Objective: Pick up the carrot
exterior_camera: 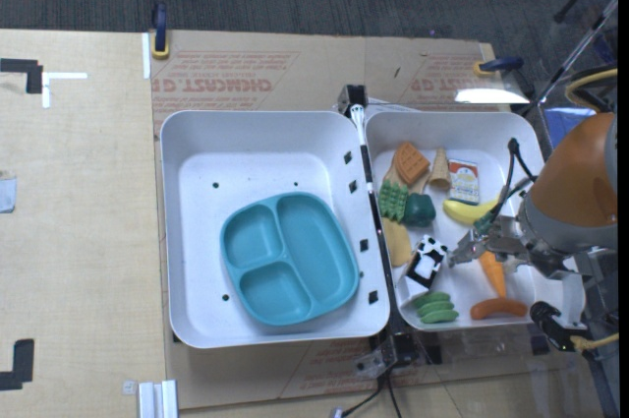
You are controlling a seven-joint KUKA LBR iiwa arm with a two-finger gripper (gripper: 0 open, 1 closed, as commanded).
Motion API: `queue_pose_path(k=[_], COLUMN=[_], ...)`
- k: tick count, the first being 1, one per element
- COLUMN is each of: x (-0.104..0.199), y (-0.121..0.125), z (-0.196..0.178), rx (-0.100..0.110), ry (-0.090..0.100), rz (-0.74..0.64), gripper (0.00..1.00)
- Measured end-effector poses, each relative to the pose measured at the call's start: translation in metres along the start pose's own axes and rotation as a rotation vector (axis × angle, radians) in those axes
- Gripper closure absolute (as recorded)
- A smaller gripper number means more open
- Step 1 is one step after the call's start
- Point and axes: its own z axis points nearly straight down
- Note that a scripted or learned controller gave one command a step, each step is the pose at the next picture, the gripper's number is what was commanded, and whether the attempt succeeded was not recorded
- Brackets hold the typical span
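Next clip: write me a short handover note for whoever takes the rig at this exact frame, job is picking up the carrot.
Gripper: low inside the right bin, beside the carrot's upper end; open or shut can't be read from this view.
Carrot: lying in the right bin, near the banana and an orange sausage-like piece. Not seen between the gripper's fingers.
Left bin: holds the teal divided plate.
Done: arm brought to the carrot.
Left: secure the grasp and lift the carrot.
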Motion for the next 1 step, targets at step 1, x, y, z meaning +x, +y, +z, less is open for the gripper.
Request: queue_pose_path(k=[1], x=[-0.0006], y=[0.0016], z=[-0.0088], rx=[-0.001], ry=[0.000], rz=[0.004], gripper=[1.00])
